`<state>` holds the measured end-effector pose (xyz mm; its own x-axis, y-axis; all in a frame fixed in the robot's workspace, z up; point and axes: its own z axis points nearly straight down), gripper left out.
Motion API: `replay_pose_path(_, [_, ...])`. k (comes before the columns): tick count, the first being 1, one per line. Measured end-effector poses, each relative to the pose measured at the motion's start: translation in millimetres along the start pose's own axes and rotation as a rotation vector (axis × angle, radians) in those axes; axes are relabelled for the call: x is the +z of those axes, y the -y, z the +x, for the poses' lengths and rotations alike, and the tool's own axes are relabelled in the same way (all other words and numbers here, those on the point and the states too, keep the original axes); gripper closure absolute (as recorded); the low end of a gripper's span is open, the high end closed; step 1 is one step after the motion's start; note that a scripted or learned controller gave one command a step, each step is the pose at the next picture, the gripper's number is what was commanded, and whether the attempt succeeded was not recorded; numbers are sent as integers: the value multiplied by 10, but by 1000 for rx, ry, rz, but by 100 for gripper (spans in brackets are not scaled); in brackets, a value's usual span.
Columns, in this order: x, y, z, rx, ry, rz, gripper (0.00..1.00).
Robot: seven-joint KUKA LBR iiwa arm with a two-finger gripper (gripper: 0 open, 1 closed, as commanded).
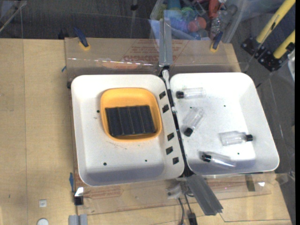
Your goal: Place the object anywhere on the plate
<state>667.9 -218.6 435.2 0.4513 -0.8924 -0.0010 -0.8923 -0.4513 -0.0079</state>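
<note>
Bins, two shallow white plastic trays, sit side by side on a pale wooden bench [28,125]. The left white bin [86,125] holds a rounded-square orange plate [129,95], and a black ribbed rectangular slab [130,120] lies flat inside it, covering most of its floor. The right white bin [255,102] holds four clear plastic vials with black caps, all lying on their sides and apart from one another: a far vial [191,93] with its cap to the left; a middle vial [193,119], slanted, with its cap towards the near side; a right vial [232,138] with its cap to the right; and a near vial [219,160] with its cap to the left. None of the vials touches the plate; all lie across the dividing rims from it. The state of the pincer cannot be told. Beyond the bins, at the far side, stands a clear plastic tub of coloured items [201,8].
</note>
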Motion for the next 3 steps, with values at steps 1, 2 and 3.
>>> replay_pose_path(1, [4, 33, -57, -421, 0, -1, 100])
replay_pose_path(2, [10, 15, -23, -561, 1, -2, 100])
replay_pose_path(3, [13, -4, 10, -889, 3, -2, 100])
